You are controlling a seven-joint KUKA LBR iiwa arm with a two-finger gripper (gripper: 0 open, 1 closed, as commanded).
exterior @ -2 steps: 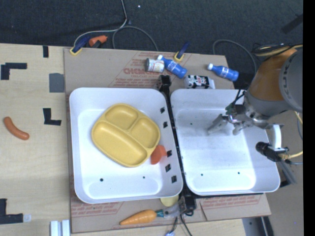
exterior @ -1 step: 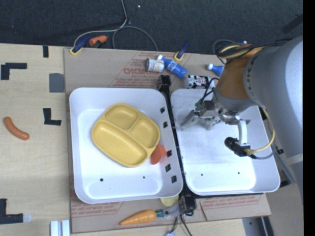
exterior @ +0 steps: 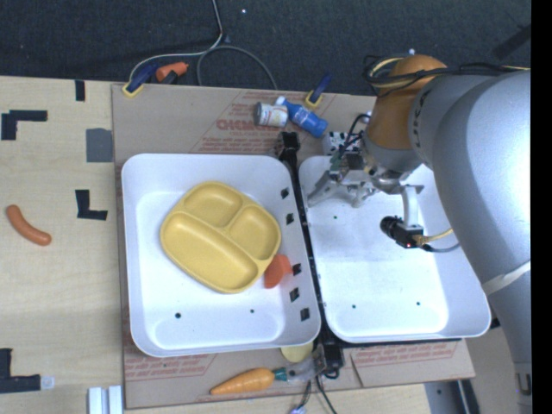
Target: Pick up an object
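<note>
Two white bins sit side by side on the bench. In the left bin (exterior: 142,317) we see a yellow divided plate (exterior: 220,234) lying near its middle, and a small orange-red piece (exterior: 276,271) touching the plate's lower right edge, close to the bin's right wall. The right bin (exterior: 388,304) has the arm (exterior: 470,145) over its upper right corner, with the gripper (exterior: 345,175) hanging low at the bin's top edge near the upper left corner; we cannot tell its state. Outside the bins, a carrot (exterior: 241,381) lies along the bench's bottom edge, a sausage (exterior: 28,224) rests near the left edge, and a blue and white bottle (exterior: 291,115) lies above the bins.
</note>
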